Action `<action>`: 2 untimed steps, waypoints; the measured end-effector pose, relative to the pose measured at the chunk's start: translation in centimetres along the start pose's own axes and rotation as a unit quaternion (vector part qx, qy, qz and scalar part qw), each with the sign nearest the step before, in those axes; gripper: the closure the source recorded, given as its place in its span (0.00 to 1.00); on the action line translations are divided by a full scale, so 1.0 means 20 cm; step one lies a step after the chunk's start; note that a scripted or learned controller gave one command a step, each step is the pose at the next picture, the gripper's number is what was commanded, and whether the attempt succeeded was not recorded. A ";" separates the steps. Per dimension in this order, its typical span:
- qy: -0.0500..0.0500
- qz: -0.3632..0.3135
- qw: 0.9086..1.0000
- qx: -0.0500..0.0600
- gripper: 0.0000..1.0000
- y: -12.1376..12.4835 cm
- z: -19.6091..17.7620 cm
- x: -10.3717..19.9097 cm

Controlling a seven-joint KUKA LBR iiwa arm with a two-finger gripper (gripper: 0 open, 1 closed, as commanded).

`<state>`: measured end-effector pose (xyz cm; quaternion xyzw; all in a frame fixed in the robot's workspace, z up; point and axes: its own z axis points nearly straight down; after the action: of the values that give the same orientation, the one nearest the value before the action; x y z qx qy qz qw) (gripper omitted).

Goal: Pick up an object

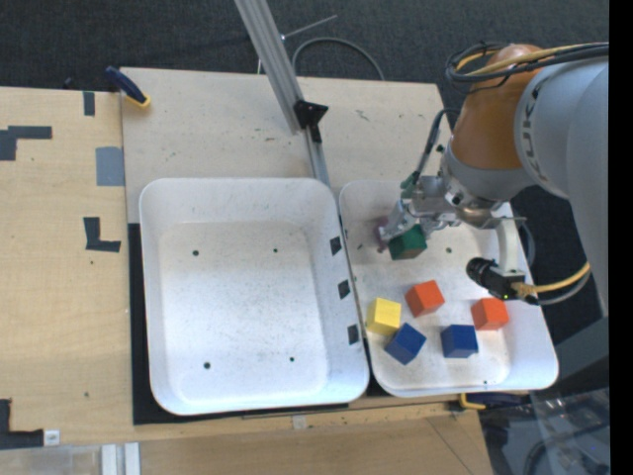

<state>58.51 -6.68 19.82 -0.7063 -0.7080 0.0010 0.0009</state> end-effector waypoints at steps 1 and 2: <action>0.001 -0.002 1.000 0.000 1.00 0.03 0.02 0.27; 0.001 -0.002 1.000 -0.001 1.00 0.11 -0.07 0.50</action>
<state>60.67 3.43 21.18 -0.7047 -0.7095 -0.0006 0.0008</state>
